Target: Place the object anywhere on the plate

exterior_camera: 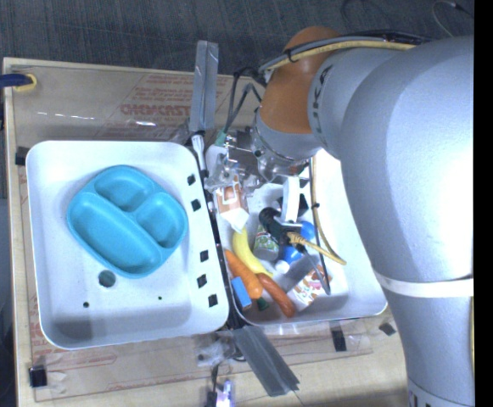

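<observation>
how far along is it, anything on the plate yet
Nothing looks done: the blue plate in the left bin carries no object. In hand: the arm is over the right bin, its tool down by the pile with the banana and carrot. Left: grasping one item and carrying it to the plate.

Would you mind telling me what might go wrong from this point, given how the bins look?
1. The right bin is crowded: the banana, carrot and other items lie touching, so a grab may catch two things or slip.
2. The gripper is low near the divider between the bins and could bump it.
3. The blue plate has raised compartment ridges, so an object dropped there could roll.
</observation>
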